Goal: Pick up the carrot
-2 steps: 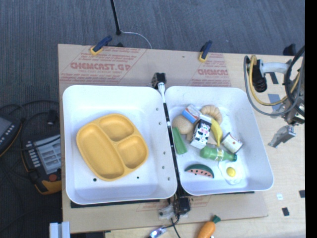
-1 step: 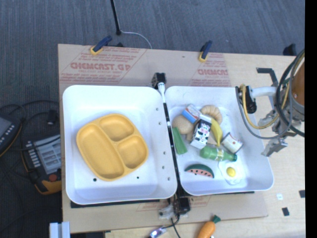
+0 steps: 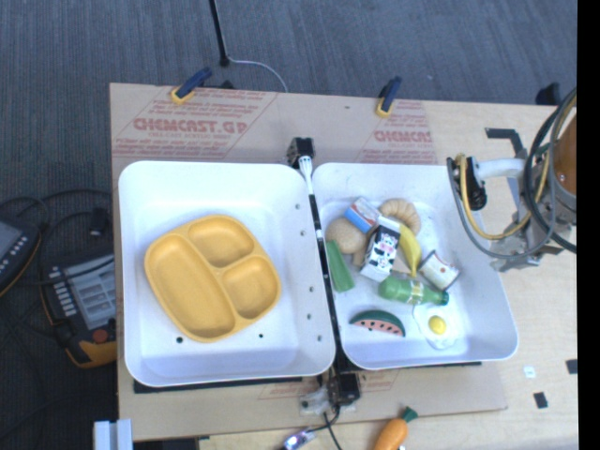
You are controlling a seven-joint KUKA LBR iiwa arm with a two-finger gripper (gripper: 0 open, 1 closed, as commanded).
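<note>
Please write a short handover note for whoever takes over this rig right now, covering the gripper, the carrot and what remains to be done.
Gripper: at the right edge of the view, beside the right bin; its fingers cannot be made out, and nothing is seen held.
Carrot: lying on the bench in front of the bins, near the bottom edge of the view, outside both bins.
Right bin holds other toy food, including a banana and a watermelon slice. Left bin holds a yellow divided plate.
Done: nothing visible. Left: reach the carrot, grasp and lift it.
</note>
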